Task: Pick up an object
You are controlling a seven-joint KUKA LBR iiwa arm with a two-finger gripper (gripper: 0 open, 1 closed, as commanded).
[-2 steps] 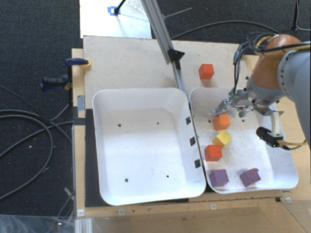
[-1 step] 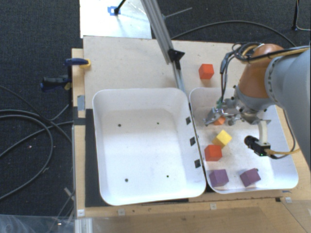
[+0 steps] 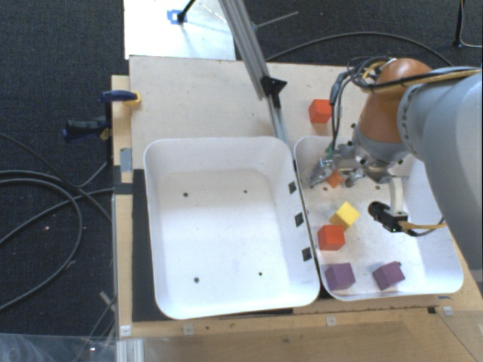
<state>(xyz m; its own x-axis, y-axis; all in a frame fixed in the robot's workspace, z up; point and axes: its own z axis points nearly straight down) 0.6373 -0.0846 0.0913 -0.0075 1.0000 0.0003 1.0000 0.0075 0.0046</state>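
The hand [image 3: 333,173] is low in the right bin [image 3: 445,274], near its back left corner, with a small orange piece [image 3: 333,179] right at its tip; I cannot tell whether it grips that piece. My advice: centre over the piece, come straight down, squeeze, then lift clear of the bin wall just beside it. Nearby lie a yellow block [image 3: 346,215], a red block [image 3: 331,237] and two purple blocks [image 3: 339,275]. Another red block [image 3: 320,111] sits out on the desk [image 3: 196,100].
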